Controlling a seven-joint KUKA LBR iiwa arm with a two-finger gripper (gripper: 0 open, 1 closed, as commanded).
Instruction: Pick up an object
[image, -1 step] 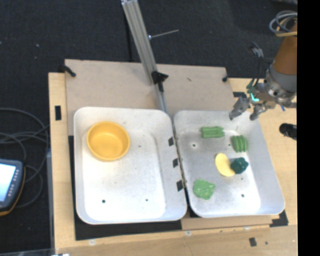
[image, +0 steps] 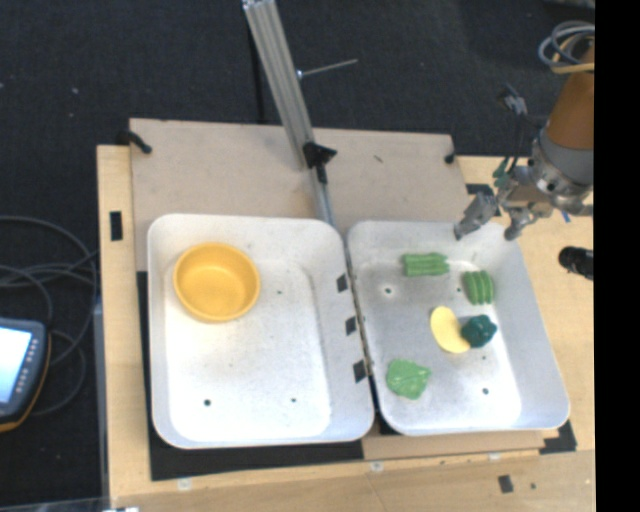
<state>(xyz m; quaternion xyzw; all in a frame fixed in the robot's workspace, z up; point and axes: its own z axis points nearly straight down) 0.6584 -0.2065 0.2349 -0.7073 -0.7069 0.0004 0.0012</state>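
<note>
Tan wooden counter (image: 120, 300) carried two shallow white bins. Right bin (image: 530, 400) held ridged green pieces (image: 426, 264) (image: 479, 287), a yellow oval piece (image: 446, 330), a dark teal lump (image: 481, 329), a leafy green lump (image: 407, 378). Pincer (image: 492, 222) hovered open, empty, above the far rim. Left bin (image: 250, 400) held a yellow bowl (image: 216, 282).

Robot lab: bench (image: 120, 300), white bins (image: 250, 400)

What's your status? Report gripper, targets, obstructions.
Gripper open, holding nothing, over right bin's far edge. Five small objects in right bin, untouched. Yellow bowl in left bin.
</note>
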